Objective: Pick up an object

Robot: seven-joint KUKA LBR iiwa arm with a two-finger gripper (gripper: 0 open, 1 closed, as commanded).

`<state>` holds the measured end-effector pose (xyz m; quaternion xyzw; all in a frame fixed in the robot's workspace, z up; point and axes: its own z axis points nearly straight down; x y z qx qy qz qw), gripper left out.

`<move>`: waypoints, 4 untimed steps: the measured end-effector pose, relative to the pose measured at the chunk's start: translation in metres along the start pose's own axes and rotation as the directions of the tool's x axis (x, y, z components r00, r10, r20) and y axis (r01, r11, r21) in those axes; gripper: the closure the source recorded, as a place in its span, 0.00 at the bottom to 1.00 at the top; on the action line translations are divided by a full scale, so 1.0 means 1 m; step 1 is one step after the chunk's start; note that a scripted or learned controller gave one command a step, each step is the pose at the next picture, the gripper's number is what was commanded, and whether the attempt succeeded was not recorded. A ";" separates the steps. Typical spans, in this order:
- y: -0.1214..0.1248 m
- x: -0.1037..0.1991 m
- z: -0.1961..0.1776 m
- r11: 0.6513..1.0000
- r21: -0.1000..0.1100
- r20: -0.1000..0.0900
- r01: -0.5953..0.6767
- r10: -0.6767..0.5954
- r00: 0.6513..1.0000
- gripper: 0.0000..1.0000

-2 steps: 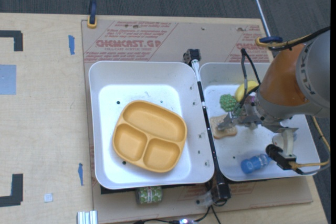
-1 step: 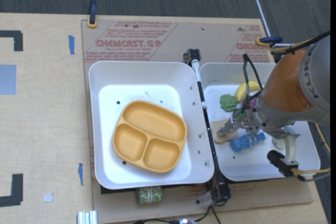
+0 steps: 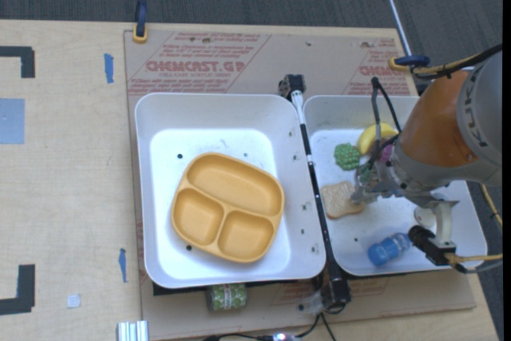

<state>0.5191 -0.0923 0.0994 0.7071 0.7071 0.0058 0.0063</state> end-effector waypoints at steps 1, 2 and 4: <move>0.006 -0.045 -0.043 1.000 0.015 0.001 -0.001 0.001 1.000 1.00; -0.007 0.000 -0.073 1.000 0.015 -0.001 0.002 -0.002 1.000 1.00; 0.060 -0.042 -0.084 1.000 0.014 0.002 0.000 0.000 1.000 1.00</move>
